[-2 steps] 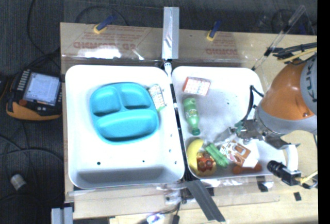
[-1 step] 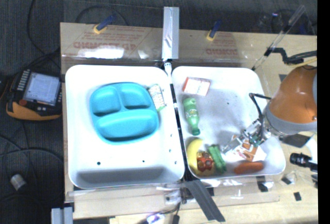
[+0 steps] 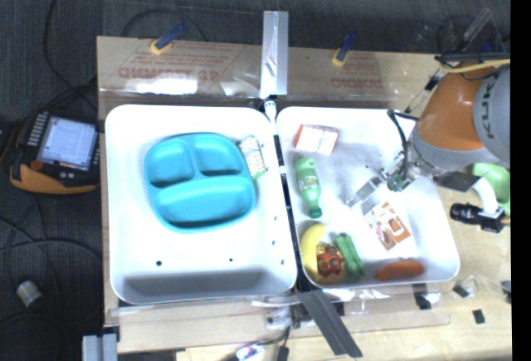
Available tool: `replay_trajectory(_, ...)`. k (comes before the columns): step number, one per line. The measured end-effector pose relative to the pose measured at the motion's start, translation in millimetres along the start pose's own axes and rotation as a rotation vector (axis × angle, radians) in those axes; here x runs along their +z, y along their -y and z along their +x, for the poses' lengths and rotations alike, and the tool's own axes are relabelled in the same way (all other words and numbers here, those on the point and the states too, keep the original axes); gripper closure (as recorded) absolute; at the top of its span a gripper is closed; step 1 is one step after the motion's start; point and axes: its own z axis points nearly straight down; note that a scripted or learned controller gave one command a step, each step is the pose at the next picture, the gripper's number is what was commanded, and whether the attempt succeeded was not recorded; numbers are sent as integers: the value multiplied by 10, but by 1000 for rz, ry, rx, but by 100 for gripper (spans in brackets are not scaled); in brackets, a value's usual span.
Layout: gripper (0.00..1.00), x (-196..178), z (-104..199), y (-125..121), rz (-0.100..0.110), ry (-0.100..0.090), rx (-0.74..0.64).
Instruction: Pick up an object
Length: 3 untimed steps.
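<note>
Tool (image 3: 371,187) hangs low over the right bin (image 3: 440,210), between a green bottle (image 3: 309,185) and a small printed card (image 3: 388,226); whether its fingers are apart I cannot tell. Nearby lie a white box (image 3: 316,139), a banana (image 3: 311,245) and a red sausage (image 3: 399,270). A blue tray (image 3: 199,180) fills the left bin (image 3: 124,210)

Glossy blue plastic tray (image 3: 199,181) in smooth white plastic bin (image 3: 133,268); green plastic bottle (image 3: 308,185).

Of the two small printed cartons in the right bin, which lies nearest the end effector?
The white and orange carton just below the end effector, by the right wall. The other carton lies farther off, at the bin's top edge above the green bottle.
</note>
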Motion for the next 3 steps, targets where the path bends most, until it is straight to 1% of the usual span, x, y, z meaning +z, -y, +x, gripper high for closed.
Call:
replay_trajectory(1,0,-233,478,590,12,-14,159)
replay_trajectory(2,0,-7,261,689,5,-16,330)
replay_trajectory(3,100,-100,249,670,1,-11,329)
